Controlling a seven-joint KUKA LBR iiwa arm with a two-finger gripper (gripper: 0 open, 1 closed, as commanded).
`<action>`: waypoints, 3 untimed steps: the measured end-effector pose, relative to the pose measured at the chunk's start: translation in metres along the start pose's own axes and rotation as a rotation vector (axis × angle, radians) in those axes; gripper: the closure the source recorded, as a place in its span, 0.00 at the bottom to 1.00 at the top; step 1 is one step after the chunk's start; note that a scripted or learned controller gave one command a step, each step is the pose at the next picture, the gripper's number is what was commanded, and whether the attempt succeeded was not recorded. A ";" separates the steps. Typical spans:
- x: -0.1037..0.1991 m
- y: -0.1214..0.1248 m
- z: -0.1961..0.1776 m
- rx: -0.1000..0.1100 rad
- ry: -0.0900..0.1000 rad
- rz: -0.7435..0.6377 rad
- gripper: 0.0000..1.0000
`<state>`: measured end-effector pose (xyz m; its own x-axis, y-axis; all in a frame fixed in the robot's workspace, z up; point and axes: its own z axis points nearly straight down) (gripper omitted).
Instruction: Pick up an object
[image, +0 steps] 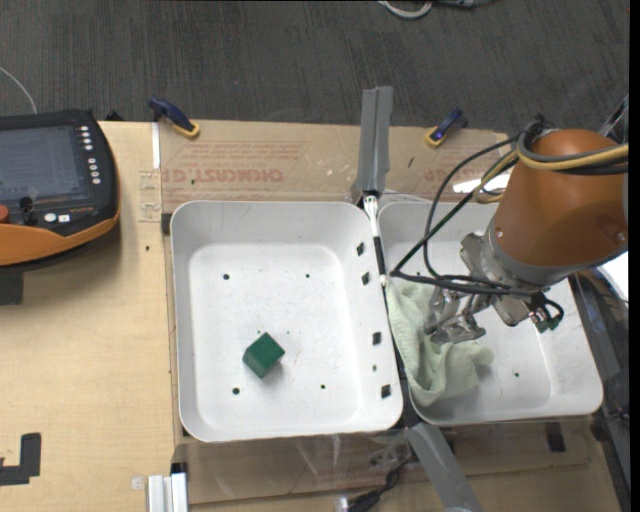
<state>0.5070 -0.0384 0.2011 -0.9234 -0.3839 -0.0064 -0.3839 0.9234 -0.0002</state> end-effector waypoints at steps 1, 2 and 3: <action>-0.041 -0.020 -0.024 0.000 0.002 0.042 1.00; -0.047 0.044 -0.095 0.002 0.001 0.570 1.00; -0.001 0.079 -0.023 0.003 0.008 0.912 1.00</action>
